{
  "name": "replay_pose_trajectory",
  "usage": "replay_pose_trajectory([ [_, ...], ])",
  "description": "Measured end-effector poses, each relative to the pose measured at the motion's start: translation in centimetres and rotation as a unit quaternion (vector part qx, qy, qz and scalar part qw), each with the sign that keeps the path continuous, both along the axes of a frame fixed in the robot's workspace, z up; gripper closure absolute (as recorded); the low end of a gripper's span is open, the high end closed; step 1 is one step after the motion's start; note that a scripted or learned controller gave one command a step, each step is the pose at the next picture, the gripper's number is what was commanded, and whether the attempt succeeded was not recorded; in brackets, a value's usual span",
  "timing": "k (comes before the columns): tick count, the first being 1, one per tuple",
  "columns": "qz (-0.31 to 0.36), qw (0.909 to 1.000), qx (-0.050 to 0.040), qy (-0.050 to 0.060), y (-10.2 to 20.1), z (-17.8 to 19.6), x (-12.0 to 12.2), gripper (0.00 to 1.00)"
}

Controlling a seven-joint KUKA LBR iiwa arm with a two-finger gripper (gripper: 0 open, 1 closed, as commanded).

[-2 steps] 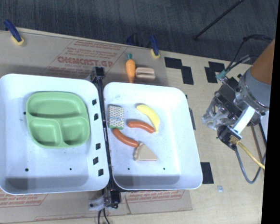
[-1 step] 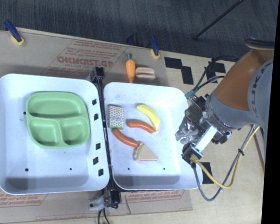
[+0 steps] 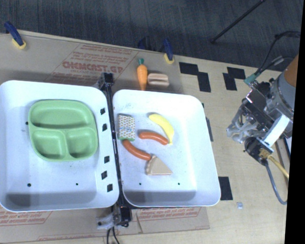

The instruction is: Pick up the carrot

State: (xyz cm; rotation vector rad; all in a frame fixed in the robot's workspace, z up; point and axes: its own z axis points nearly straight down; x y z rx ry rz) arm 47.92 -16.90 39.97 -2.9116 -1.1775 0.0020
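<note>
The carrot [image 3: 141, 76], orange with a green top, lies on the cardboard just behind the right bin's [image 3: 205, 149] far edge, outside both bins. It points toward the bin, with a small bun-like toy [image 3: 158, 80] right beside it. My gripper [image 3: 240, 129] hangs over the bench to the right of the right bin, well away from the carrot, and I see nothing held in it.
The right bin holds a banana [image 3: 161, 125], two sausages [image 3: 153, 137] [image 3: 137, 151], a sandwich wedge [image 3: 158, 168] and a patterned block [image 3: 126, 127]. A green divided tray [image 3: 62, 128] sits in the left bin [image 3: 8, 149]. Cables trail at the right near the arm.
</note>
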Motion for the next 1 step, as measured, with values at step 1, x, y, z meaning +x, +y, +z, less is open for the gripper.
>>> replay_pose_trajectory([
  [1, -0.069, 0.9976, 0.0013, 0.002, 0.4, -11.58, -0.33, 1.0],
])
